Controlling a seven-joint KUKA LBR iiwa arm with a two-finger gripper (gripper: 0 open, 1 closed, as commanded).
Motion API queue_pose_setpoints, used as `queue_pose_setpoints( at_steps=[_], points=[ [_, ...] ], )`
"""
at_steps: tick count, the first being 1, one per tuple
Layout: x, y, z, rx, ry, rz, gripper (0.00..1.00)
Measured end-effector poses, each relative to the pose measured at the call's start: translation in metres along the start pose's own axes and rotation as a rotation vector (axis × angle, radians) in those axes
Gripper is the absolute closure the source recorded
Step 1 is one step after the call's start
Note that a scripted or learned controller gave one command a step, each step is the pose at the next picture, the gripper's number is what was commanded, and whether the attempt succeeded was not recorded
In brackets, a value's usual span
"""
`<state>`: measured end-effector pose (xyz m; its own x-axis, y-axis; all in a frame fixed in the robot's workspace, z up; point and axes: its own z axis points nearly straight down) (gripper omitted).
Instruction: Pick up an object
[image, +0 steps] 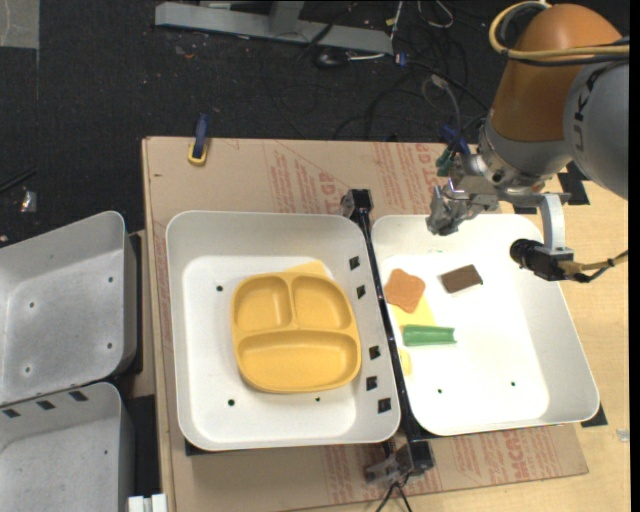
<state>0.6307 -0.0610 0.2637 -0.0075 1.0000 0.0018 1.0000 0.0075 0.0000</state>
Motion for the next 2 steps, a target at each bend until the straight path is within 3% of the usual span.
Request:
queue_pose_setpoints(
  at_steps=[2],
  points=[
    [0.099,0.005,0.008,0.001,-0.001,0.000,1.00]
  ],
)
